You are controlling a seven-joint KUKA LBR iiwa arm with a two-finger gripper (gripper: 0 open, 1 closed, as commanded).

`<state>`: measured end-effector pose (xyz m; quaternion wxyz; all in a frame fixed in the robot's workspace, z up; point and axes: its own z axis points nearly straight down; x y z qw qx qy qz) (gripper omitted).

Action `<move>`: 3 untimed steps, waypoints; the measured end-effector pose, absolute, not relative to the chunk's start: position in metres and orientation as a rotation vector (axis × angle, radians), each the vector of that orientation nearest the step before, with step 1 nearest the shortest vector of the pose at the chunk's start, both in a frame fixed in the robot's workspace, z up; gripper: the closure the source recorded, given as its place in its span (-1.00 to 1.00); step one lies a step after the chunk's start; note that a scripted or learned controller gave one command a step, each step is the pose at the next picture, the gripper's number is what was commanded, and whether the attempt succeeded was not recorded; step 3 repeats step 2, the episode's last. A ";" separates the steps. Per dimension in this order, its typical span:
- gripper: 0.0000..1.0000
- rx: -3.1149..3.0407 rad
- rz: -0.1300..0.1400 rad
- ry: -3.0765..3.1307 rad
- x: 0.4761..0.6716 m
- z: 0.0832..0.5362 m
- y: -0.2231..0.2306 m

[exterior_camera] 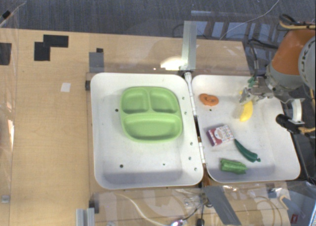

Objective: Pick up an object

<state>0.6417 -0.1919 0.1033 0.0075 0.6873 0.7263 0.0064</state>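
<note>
On the bench [44,121], the left white bin [106,170] carries a light green plastic tray with three compartments [150,113], lying flat near its middle. To the right of that tray, across the seam between the bins, the right white bin [281,168] holds the loose things: a small orange disc-like piece [209,100] nearest the tray, a red and white packet [219,135] below it, a dark green cylindrical piece [232,166] lower yet, and a slender dark green pepper-like piece [247,151] slanting beside it.

Farthest from the tray lies the yellow banana-shaped toy [246,111], its long axis nearly up-and-down in the view, the top end leaning slightly right. The end effector [255,91] sits just above its upper end; I cannot tell how its grasping parts stand.

This looks like the approach or closing step upon the banana. The next move likely calls for a grip across the short width, then a straight lift.
</note>
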 end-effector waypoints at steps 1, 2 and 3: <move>1.00 2.321 0.013 2.102 0.604 0.090 -0.157; 1.00 2.370 0.006 2.057 0.535 0.200 -0.097; 1.00 2.370 0.006 2.057 0.535 0.200 -0.097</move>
